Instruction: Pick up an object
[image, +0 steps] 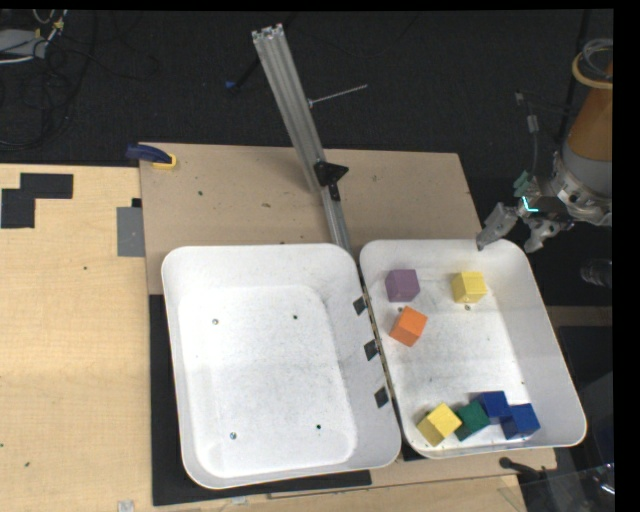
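Gripper (515, 228) hangs over the right bin's (545, 330) far corner (fingers spread apart, gripping nothing).

No readable text, labels, brands, numbers or signs anywhere in frame.

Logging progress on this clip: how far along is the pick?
Nothing is picked yet. The gripper hangs over the right bin far corner with nothing between its jaws. All blocks, including the nearest yellow block, lie in the bin. Descent, grasp and lift remain.
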